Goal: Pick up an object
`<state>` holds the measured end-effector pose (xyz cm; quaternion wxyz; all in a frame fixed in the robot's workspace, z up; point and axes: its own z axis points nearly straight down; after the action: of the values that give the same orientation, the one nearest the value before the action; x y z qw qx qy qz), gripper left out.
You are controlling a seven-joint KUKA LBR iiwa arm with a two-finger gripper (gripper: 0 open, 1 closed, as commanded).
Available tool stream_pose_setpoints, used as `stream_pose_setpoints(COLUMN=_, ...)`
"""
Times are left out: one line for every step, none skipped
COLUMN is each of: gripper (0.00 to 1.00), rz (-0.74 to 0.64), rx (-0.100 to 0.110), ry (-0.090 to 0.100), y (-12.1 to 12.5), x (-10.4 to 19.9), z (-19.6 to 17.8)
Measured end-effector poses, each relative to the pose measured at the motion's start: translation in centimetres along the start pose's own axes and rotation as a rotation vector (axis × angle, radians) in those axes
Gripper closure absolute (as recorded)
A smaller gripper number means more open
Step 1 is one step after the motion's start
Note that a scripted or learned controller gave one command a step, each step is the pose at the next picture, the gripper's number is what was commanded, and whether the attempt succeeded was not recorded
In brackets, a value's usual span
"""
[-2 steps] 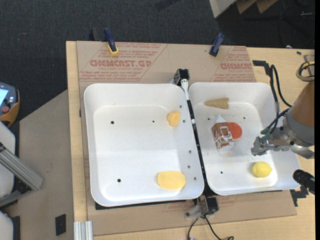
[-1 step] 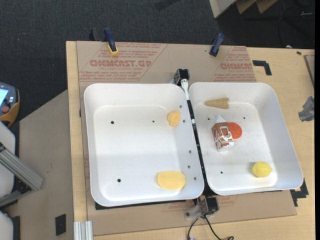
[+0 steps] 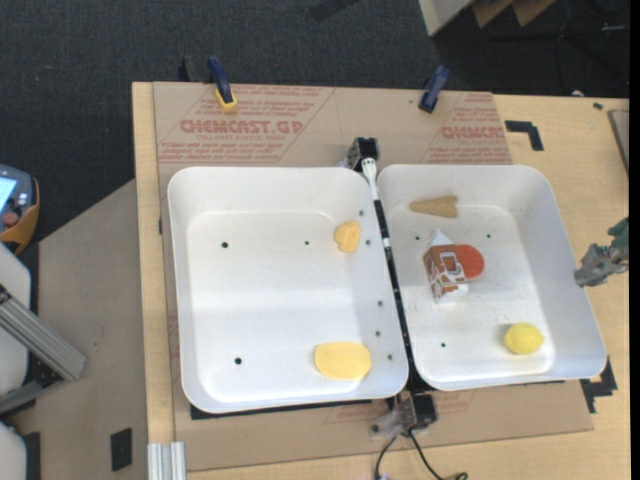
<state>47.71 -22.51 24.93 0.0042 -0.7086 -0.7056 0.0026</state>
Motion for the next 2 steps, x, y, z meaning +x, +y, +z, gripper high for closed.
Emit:
stream_pose_setpoints(gripper=1.0, rz=-0.003, rx=-0.004, ry=0.0, y=0.1, x=0.2, z=5.7)
stream_pose_setpoints(gripper=1.0, rz=-0.003, rx=-0.004, ry=0.0, y=0.2, x=0.2, z=10.2)
